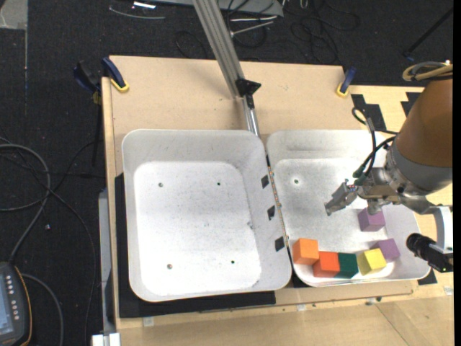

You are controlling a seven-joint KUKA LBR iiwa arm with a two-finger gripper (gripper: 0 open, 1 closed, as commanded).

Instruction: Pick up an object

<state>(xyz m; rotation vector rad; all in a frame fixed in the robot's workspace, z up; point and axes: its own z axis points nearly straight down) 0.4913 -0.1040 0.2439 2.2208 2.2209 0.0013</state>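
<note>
Several small blocks lie in the right bin [317,146]. Along its front wall sit an orange block [306,249], a red block [328,262], a green block [348,265], a yellow block [372,260] and a purple block [390,249]. A second purple block [372,220] lies apart, a little further back. My gripper [338,200] hangs over the middle of the right bin, pointing down and left, just left of that second purple block and behind the orange one. I see nothing held in it.
The left bin [137,157] stands beside the right one, sharing a middle rim with black clips [272,211]. A metal pole [223,42] slants in from the back toward that rim. The arm's orange band [432,114] overhangs the right bin's right side.
</note>
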